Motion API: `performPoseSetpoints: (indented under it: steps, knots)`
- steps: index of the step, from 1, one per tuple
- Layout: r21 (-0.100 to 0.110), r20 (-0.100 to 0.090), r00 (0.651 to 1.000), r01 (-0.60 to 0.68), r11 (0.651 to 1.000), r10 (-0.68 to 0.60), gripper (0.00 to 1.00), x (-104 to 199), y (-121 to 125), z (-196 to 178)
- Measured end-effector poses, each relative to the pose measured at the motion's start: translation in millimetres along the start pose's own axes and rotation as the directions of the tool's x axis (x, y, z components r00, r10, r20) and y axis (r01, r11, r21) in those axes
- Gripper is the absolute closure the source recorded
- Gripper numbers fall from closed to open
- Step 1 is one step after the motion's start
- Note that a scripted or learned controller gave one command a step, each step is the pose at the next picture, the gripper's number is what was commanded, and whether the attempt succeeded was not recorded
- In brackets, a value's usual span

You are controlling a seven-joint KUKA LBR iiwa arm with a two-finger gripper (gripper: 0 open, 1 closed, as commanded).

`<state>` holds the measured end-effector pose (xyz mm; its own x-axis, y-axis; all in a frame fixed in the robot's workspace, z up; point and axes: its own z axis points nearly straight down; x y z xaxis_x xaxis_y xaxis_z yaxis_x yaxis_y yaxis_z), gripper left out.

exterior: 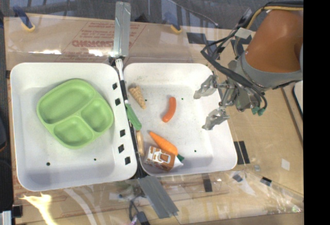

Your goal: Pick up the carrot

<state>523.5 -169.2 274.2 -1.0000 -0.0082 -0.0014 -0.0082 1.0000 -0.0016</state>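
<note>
I am looking down on the tabletop (pixel 268 131), which is carrying two shallow white bins side by side. The left bin (pixel 31 167) is holding a green divided plate (pixel 75 112), lying nearer its far left corner than its near edge. The right bin (pixel 206 154) is holding the smaller things. The arm (pixel 276 44) is reaching in over the tabletop's right edge, its orange band showing above the wrist. The end effector (pixel 211 105) is hanging over the right bin's right edge with its two fingers (pixel 205 87) spread wide and nothing between them.

The carrot (pixel 164 142) is lying tilted near the right bin's near edge, toward its near left corner, well apart from the end effector. It is touching a small brown and white carton (pixel 159 158) just beside it at the near edge. An orange-red sausage-shaped piece (pixel 169 109) is lying near the bin's middle. A tan cone-shaped piece (pixel 137 96) is resting by the bin's left edge, with a green strip (pixel 133 116) just below it along that edge.
</note>
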Motion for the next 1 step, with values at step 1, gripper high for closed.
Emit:
performPoseSetpoints:
  steps: [1]
  knots:
    - [-0.006, -0.009, 0.993, 0.117, 0.993, -0.118, 0.0, -7.8, 62.8, 170.9]
